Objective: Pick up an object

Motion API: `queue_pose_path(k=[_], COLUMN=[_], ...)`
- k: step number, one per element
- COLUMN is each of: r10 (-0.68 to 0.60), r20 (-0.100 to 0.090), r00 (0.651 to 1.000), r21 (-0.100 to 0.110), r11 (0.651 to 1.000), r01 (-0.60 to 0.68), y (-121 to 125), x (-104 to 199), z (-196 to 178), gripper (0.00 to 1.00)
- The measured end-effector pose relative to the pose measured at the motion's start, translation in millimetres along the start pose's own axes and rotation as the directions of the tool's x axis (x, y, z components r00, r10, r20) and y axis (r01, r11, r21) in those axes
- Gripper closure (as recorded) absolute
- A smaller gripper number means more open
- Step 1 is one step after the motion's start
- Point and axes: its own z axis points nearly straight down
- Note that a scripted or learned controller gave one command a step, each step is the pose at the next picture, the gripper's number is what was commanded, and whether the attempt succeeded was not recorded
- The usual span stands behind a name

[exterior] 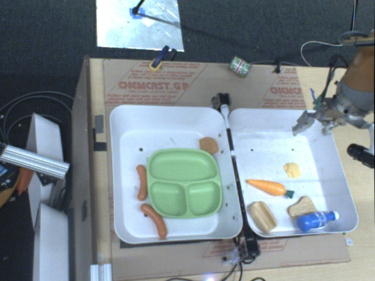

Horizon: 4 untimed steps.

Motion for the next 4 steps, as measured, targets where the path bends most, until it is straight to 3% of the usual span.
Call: queue_pose_path(k=[1,2,3,4], r10=[0.001,-0.003,0.001,0.001], r20=[-0.002,-0.003,0.001,-0.001], r00=[1.0,1.0,1.0,1.0], r21=[0.003,0.001,-0.001,0.001], r11=[1.0,1.0,1.0,1.0], r01=[-0.001,0.003,-0.001,-0.001], y=[-60.4,-89.1,-13.6,-83.6], x=[-4.7,91.0,7.3,10.5], z=[69.4,77.1,92.2,92.6], gripper=[0.0,0.0,0.0,0.0])
